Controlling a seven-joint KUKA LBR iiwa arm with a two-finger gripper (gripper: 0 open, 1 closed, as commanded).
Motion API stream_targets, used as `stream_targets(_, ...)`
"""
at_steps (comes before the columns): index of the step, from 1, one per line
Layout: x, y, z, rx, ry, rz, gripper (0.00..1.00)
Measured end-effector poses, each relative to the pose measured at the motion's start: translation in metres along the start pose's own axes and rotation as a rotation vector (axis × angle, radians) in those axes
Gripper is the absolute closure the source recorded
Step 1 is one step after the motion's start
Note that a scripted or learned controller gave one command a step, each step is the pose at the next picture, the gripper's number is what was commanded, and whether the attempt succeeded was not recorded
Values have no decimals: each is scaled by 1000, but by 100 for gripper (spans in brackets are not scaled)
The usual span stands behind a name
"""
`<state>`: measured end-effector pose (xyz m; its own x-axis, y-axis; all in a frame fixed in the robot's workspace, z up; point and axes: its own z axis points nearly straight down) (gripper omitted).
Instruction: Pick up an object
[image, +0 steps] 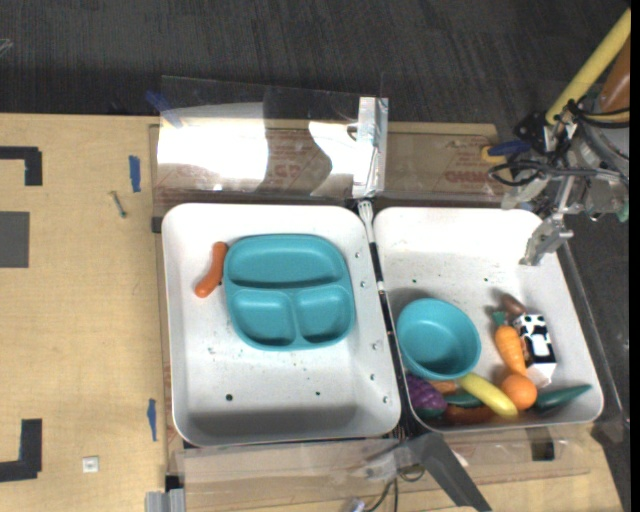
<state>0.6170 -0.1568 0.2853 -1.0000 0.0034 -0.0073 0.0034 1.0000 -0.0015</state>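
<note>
Over the right bin's (455, 235) far right corner the gripper (545, 243) hangs, can't tell its state. Toys like the carrot (509, 347) and banana (489, 394) are jammed together along the near edge by the bowl (438, 337), so a grab could easily slip or snag two.

Tan wooden bench (70, 330) with two shallow white bins, left bin (190, 390) beside right bin (450, 235)

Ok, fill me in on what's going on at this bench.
A robot arm reaches in from the right, its gripper above the far right corner of the right bin, holding nothing. The toys lie untouched toward the near side: a teal bowl, carrot, banana and others. In the left bin are a teal divided plate and an orange sausage.
</note>
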Motion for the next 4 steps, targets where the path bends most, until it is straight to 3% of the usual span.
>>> stream_targets(1, 44, -39, 112, -2, 11, 59, 0)
stream_targets(2, 63, -64, 176, 5, -18, -13, 0)
stream_targets(3, 85, -63, 184, 6, -30, -230, 0)
stream_targets(4, 23, -13, 197, -1, -8, -585, 0)
